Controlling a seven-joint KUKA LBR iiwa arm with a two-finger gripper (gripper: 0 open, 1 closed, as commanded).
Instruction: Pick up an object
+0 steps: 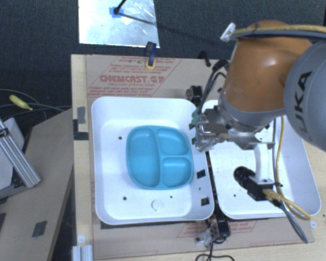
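Note:
A blue plate (158,157) with three compartments lies flat in the middle of the left bin (111,200). My gripper (202,134) hangs low over the ridge where the two bins meet, just off the plate's upper right rim. I see nothing held in it. The grey and orange arm covers much of the right bin (307,197), and whatever lies under it is hidden.
Both bins rest on a sheet of printed cardboard (133,75). A shiny foil sheet (119,15) lies behind it on the dark floor. An aluminium frame (11,156) stands at the far left, beyond the bench.

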